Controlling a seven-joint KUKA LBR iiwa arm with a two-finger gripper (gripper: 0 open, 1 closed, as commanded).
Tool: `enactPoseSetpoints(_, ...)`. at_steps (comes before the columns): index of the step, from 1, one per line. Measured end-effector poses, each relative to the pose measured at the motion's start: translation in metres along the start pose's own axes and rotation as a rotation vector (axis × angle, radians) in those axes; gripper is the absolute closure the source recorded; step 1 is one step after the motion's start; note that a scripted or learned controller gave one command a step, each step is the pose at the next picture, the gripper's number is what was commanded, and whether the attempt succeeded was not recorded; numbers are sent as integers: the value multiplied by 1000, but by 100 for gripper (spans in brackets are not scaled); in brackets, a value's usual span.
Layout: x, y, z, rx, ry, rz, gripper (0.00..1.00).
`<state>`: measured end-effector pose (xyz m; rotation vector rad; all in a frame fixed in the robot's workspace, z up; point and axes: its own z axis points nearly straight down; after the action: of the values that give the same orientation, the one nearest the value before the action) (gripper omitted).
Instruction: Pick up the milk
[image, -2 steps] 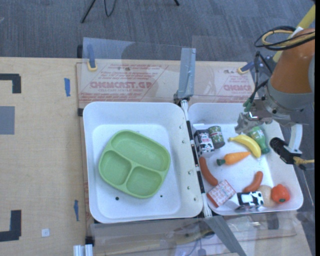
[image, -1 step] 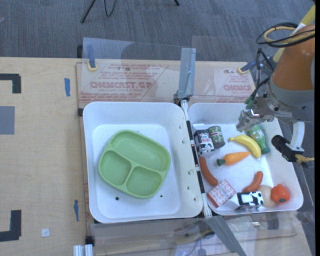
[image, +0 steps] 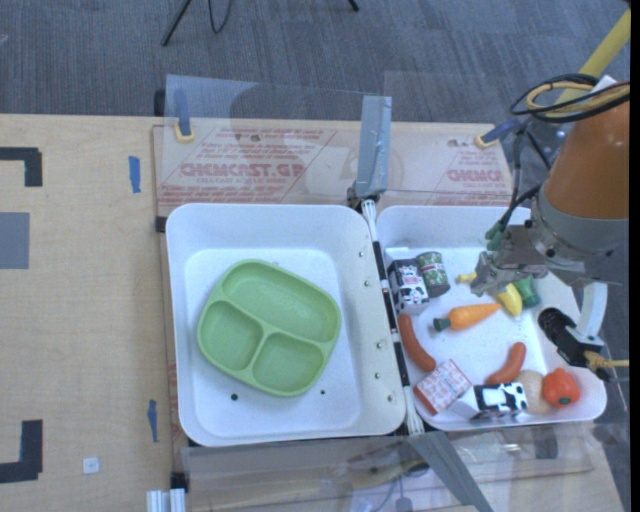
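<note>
A small milk carton (image: 408, 284) with black and white cow patches lies against the left wall of the right bin (image: 590, 408), next to a green can (image: 432, 268). A second black and white patched carton (image: 500, 398) lies near the bin's front edge. My gripper (image: 496, 276) hangs over the upper middle of the right bin, to the right of the first carton and apart from it, just above a yellow and green vegetable (image: 517, 296). Nothing shows between its fingers.
The right bin also holds a carrot (image: 466, 317), two red sausages (image: 416, 343) (image: 503, 362), a red and white box (image: 442, 385) and a red pepper (image: 561, 387). A green divided plate (image: 268, 326) lies in the left bin (image: 190, 240).
</note>
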<state>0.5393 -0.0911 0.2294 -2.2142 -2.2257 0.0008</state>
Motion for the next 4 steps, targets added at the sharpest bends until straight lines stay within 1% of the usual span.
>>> enactPoseSetpoints(1,97,-15,-13,-1,0,334,100)
enactPoseSetpoints(2,113,-60,-14,5,-1,666,100)
enactPoseSetpoints(3,83,-60,-11,5,-1,708,100)
enactPoseSetpoints(4,63,-60,-18,0,-2,649,100)
